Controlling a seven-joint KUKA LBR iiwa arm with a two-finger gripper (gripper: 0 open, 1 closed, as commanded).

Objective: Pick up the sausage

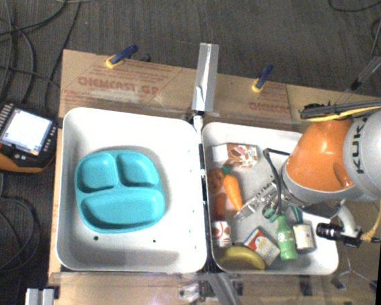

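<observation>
So here's where we're at: our gripper [261, 202] is down in the right bin [314, 266], hanging over the middle of the clutter, and the metal bits of it blur together enough that we can't tell how it's set. Nothing looks caught in it as far as we can see.

The sausage [218, 197], as best we can judge, is the dark reddish piece lying along the left wall of that bin, right beside the orange carrot [233, 191]. The two are touching or near enough, so they're easy to mix up. Its long axis runs roughly up and down in the camera view, parallel to the bin wall.

The bit that matters: the sausage lies to the gripper's left in the view, with the carrot sitting between them. So we reckon the move is a short slide toward the divider, then closing across the short side of the sausage. Being tucked against the wall could make it awkward to get around it.

The left bin [66, 237] just has the blue divided plate [120, 190].
</observation>
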